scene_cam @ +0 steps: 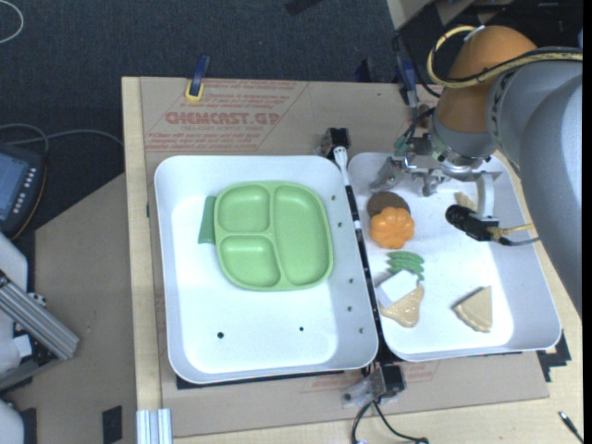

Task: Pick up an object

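A brown board (148, 137) carries two white bins. Red letters (222, 117) near its far edge read "CHEMCAST GP". The left bin (176, 276) holds one green plate (275, 235) with three parts, in its middle. The right bin (518, 285) holds five toys. One brown lump (387, 202), one orange pumpkin (391, 228) and one green pod (407, 263) sit along its left edge. Two tan wedges (403, 305) (474, 310) lie near its near edge. The gripper (433, 176) hangs over the right bin's far edge, just right of the brown lump. I cannot tell if it is wide or narrow, or if it touches anything.
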Tool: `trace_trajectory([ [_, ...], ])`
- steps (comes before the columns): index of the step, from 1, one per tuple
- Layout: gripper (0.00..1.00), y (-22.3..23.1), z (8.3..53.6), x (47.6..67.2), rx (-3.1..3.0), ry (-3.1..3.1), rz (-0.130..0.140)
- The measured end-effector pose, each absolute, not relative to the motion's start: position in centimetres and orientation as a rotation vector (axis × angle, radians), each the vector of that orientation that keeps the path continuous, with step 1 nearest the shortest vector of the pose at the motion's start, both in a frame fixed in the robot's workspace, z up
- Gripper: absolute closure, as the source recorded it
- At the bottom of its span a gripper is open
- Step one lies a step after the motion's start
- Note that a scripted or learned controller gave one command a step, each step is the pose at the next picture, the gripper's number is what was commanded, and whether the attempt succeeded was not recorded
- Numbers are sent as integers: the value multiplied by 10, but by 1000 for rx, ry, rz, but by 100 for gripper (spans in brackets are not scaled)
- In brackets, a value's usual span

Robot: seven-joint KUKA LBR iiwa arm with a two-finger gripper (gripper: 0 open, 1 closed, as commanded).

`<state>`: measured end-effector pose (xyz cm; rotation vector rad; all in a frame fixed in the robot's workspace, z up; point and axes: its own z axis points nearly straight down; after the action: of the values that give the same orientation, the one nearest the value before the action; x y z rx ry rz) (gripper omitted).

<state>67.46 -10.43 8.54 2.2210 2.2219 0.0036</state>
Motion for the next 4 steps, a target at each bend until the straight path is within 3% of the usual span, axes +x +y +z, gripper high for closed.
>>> trace_trajectory([
  [1,100,-104,100,677,2215,2218,11],
  [4,100,-90,228,670,2216,2218,6],
])
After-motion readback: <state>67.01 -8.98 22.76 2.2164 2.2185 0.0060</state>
